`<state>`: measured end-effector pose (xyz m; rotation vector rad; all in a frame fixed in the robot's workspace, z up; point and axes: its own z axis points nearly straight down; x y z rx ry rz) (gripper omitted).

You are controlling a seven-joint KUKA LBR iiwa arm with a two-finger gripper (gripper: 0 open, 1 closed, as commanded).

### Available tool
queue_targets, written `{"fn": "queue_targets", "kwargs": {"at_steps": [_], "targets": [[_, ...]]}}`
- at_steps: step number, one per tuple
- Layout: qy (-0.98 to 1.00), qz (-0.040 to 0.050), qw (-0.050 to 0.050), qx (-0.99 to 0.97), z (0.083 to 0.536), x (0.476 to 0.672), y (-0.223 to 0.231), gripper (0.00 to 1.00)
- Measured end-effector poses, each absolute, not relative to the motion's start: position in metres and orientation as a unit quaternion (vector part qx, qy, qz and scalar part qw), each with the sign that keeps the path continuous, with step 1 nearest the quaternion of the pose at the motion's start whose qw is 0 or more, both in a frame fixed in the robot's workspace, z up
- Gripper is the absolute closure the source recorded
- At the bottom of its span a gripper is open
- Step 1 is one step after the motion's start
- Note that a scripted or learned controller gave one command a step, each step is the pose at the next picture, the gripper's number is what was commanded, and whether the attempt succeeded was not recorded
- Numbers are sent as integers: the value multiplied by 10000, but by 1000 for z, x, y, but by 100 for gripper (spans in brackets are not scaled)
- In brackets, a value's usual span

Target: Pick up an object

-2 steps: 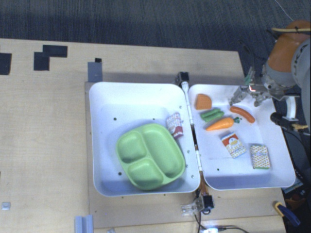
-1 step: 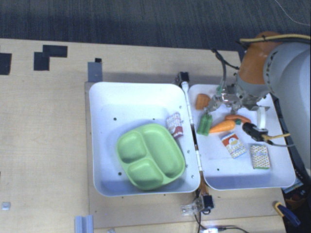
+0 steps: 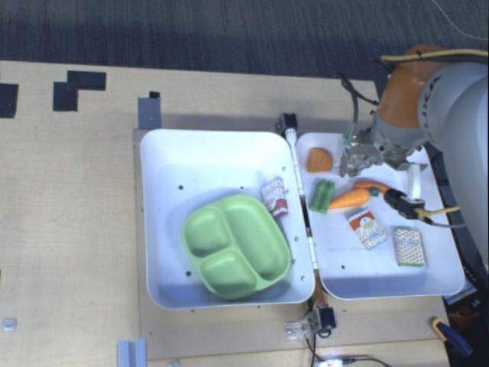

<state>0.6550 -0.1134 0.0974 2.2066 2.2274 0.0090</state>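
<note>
Surface (image 3: 69,228): pale wood, carrying two shallow white bins side by side.
Arm (image 3: 451,105): grey with an orange band, reaching in from the right — its wrist hangs over the far part of the right bin.
Left bin (image 3: 164,205): holds a green divided plate (image 3: 237,245) near its front and a small red-and-white packet (image 3: 274,196) beside the dividing wall.
Right bin (image 3: 382,277): holds the smaller items.
Jaws (image 3: 353,163): above the right bin, close to the orange lump; whether they are open or closed cannot be told, and nothing is seen between them.
Carrot (image 3: 351,199): lying across the bin's middle, leafy end right.
Green block (image 3: 322,196): just left of the carrot — touching its tip.
Orange lump (image 3: 320,160): far left corner.
Two small cartons: one red and white (image 3: 367,228), one patterned (image 3: 409,247), near the front right.
</note>
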Motion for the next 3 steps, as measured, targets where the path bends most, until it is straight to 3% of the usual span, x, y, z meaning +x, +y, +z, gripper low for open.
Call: {"fn": "queue_targets", "kwargs": {"at_steps": [1, 2, 3], "targets": [[7104, 27, 30, 7038, 97, 655, -113, 0], [7078, 17, 20, 7064, 86, 583, -97, 0], [7082, 40, 49, 7060, 99, 585, -97, 100]]}}
